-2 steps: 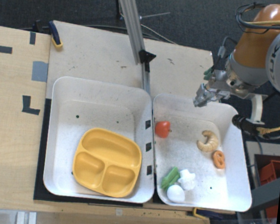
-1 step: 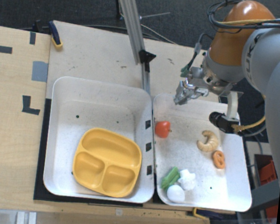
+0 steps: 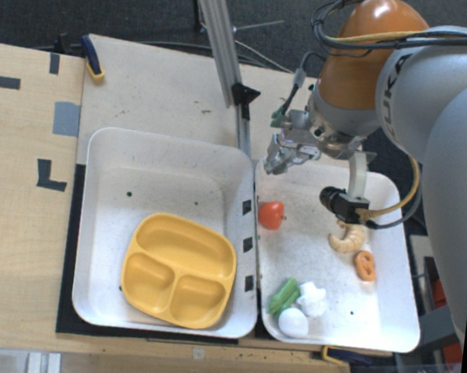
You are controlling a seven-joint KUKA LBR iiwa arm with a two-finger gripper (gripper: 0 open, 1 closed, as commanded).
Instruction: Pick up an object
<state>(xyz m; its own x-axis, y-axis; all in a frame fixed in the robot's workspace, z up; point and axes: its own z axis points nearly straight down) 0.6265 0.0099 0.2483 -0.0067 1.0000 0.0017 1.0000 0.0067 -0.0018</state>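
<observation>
1. Nearest the bottom edge, in the right bin [image 3: 385, 327], a white egg-shaped piece [image 3: 292, 322] lies touching a green vegetable piece [image 3: 284, 296] and a small white lumpy item [image 3: 313, 298].
2. Lower left of centre, a yellow divided tray [image 3: 178, 269] rests in the left bin [image 3: 104, 208].
3. Farther up the right bin, an orange slice [image 3: 365, 265] sits just beside a tan croissant-like piece [image 3: 347, 238].
4. A red tomato-like object [image 3: 270, 215] lies near the divider between the bins.
5. Above it, upper centre-right, the gripper [image 3: 277, 163] hangs apart from the red object; whether its tips are spread or together I cannot tell.
</observation>
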